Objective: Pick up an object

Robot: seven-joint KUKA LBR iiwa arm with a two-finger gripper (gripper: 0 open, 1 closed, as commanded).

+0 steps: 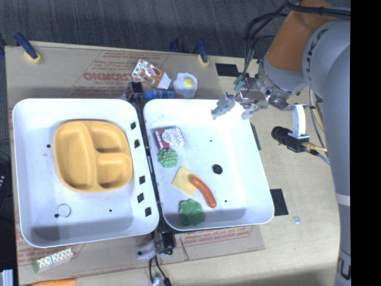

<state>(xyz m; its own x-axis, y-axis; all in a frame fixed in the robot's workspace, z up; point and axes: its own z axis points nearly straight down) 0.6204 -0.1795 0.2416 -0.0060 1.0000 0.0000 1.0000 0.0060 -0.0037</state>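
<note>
Camera view: right bin (250, 159) carries the pickings — red packet (169, 137), green ball (168, 157), yellow wedge (184, 180), orange sausage (203, 192) and green lump (191, 212) near its front edge.
Pincer (229, 105): over the bin's back edge, nothing in it; apart or together — I cannot tell.
Doing it well: I'd drop straight onto the sausage, across its width.
Arm: reaches in from the worktop's right, wrist bent low towards the bin.

cardboard sheet (107, 76) | red print | reads roughly "CHEMCAST"
</note>
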